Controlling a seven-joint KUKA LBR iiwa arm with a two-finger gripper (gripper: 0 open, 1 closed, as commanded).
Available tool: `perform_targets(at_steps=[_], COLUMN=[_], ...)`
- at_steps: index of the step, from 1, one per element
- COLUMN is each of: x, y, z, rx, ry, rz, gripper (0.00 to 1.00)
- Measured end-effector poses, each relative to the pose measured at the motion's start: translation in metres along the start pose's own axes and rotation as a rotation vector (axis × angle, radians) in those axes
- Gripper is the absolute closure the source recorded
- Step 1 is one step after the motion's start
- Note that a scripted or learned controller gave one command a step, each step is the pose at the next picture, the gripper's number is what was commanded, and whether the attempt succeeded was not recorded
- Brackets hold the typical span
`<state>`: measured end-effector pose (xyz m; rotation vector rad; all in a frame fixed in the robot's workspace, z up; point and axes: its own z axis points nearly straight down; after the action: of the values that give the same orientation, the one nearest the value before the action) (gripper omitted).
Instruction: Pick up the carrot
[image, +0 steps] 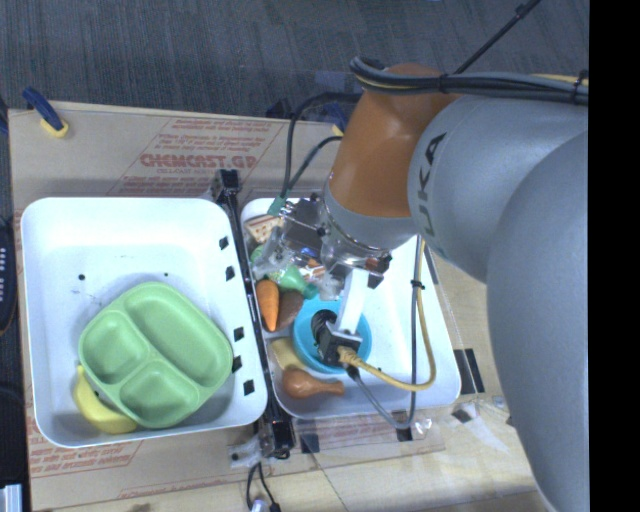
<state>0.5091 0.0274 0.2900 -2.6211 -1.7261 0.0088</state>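
Here the grey arm (500, 200) reaches in from three o'clock, its orange band (385, 140) sitting above the wrist, and the gripper (300, 262) hangs over the upper part of the right bin (440, 385). Whether it is open or closed cannot be told — the wrist hardware covers it, and nothing can be seen held in it.

The carrot (268, 304) lies in the right bin, close against the bin's nine o'clock wall, its pointed end toward six o'clock. It is just beside a blue bowl (318, 338), which lies at the carrot's four o'clock. At the carrot's six o'clock, near the bin's lower edge, rests a brown drumstick-shaped toy (308, 383). A yellow cable (400, 380) curves across the bin at the bowl's four o'clock.

In the left bin (60, 240) a green divided tray (155, 352) sits toward six o'clock — a yellow object (100, 410) pokes out from under its seven o'clock edge.
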Motion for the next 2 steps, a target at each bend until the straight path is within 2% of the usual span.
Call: perform_targets(at_steps=[1, 2], x=[-0.004, -0.03], y=[-0.002, 0.013], z=[0.081, 0.1], rx=[0.01, 0.01], ry=[-0.004, -0.002], rz=[-0.061, 0.265], gripper=[0.0, 0.0])
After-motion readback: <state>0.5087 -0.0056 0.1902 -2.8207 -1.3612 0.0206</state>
